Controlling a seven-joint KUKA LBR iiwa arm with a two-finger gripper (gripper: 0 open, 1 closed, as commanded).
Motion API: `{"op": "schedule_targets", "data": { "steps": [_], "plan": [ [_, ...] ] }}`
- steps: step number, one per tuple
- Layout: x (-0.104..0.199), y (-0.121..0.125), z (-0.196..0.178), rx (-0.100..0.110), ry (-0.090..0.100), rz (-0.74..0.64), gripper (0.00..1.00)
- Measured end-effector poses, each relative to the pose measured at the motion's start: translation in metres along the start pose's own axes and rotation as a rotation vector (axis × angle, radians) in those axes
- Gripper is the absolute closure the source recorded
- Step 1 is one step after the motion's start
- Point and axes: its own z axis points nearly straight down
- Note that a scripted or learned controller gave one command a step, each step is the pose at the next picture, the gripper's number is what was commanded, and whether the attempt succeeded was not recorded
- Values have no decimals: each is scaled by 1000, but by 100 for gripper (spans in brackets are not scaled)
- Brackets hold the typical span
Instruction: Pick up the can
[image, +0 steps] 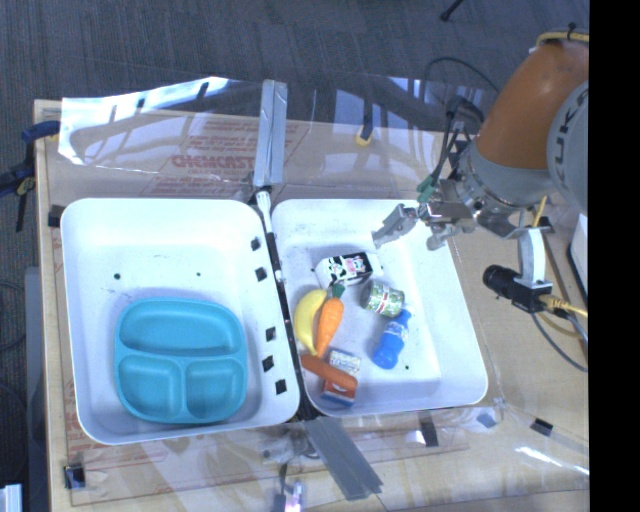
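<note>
Green-labelled, your can lies on its side in the right bin, between the carton and blue bottle. Your gripper hangs above the bin's far edge, fingers spread, holding nothing.

Bins: white
Tray: turquoise
Carrot: orange
Bottle: blue
Carton: black-and-white patches
Can: green, silver
</note>
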Motion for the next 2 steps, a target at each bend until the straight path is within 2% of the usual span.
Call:
{"op": "schedule_targets", "data": {
  "steps": [1,2],
  "plan": [
    [-29,-44,106,0,0,1,0],
    [-33,-8,160,-39,-15,26,0]
  ]
}}
